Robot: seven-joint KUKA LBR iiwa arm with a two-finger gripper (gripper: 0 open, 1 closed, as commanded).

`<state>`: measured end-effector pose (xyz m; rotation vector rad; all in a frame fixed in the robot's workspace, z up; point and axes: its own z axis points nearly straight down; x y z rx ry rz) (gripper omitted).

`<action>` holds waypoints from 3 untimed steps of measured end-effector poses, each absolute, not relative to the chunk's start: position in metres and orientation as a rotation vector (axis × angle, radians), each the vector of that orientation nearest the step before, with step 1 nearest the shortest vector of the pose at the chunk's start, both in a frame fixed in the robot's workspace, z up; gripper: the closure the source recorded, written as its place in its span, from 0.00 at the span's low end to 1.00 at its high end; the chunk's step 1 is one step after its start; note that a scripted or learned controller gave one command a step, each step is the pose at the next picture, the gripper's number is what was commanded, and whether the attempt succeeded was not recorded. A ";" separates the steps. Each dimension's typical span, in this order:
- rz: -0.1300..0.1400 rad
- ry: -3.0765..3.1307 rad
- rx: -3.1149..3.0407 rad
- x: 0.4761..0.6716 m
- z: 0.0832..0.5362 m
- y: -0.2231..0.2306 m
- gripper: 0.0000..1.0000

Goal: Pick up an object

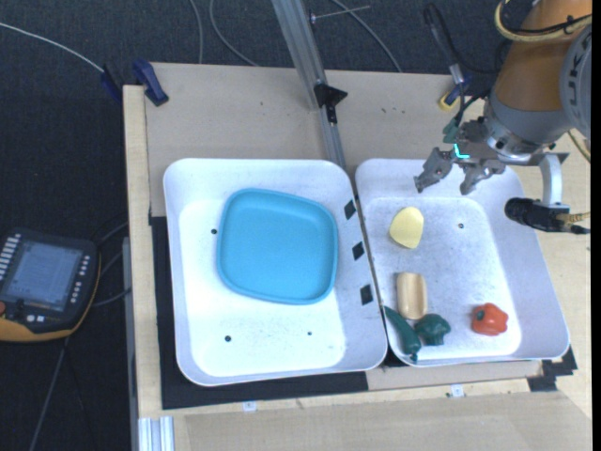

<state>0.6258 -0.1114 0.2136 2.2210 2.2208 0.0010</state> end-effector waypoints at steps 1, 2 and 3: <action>0.001 2.221 2.221 0.626 0.214 -0.111 0.00; -0.005 2.223 2.225 0.622 0.155 -0.119 0.00; -0.004 2.224 2.223 0.621 0.102 -0.119 0.00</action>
